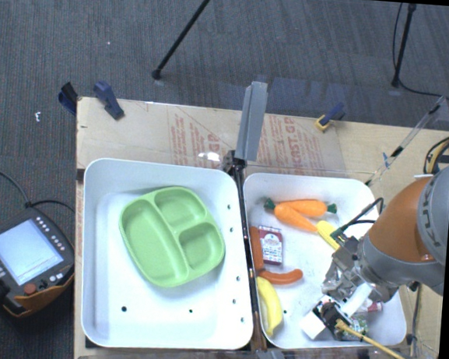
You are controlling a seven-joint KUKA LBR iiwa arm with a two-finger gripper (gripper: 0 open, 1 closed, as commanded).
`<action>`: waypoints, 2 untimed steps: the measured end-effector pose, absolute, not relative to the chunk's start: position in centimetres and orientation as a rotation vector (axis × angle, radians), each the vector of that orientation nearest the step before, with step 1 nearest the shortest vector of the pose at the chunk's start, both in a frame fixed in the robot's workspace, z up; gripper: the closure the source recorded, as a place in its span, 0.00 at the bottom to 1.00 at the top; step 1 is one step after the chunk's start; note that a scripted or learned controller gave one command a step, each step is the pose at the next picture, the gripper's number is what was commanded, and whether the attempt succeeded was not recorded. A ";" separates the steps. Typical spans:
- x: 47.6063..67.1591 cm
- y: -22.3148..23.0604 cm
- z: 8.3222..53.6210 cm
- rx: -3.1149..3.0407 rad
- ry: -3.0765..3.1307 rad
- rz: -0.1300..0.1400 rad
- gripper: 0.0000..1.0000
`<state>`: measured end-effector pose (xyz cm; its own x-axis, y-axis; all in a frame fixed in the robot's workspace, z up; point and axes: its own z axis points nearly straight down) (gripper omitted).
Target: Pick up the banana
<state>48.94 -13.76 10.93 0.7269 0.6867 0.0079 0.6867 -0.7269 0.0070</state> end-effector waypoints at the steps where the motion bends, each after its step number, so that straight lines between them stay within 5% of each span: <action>1: 48.9 -13.8 10.9 2.916 1.158 0.016 0.00; 2: 57.2 -12.0 10.2 2.833 1.312 0.026 0.00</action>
